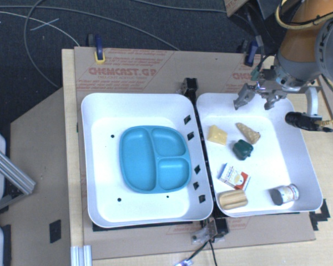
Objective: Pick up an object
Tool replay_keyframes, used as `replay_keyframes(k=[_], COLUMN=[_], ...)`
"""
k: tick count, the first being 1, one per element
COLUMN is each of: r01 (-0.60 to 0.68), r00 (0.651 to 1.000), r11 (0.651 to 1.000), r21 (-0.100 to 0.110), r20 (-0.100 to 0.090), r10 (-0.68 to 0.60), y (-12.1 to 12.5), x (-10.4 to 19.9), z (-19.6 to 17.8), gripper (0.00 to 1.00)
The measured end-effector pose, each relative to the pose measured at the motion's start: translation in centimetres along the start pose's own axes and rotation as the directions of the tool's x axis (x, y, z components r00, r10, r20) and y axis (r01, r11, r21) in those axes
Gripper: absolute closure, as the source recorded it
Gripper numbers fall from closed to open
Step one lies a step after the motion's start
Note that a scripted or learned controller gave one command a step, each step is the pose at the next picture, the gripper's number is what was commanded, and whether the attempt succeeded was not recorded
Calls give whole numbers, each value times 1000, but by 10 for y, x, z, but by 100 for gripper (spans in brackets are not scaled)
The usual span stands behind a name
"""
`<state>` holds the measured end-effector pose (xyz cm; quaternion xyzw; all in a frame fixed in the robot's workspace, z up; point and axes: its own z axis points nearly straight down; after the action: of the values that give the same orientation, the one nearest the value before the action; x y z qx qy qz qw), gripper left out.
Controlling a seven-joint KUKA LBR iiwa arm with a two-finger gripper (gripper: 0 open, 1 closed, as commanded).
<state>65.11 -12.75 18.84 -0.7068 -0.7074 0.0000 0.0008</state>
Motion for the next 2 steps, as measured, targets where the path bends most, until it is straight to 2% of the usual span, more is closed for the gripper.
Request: replay_keyframes(k=[1,2], r01=[1,1], r00=[1000,1000], r11=[1000,1000], r21=[3,5], r20=[0,0], r10=[-1,-1], y=[10,10], x=[2,3], z=[51,104], gripper=[0,0])
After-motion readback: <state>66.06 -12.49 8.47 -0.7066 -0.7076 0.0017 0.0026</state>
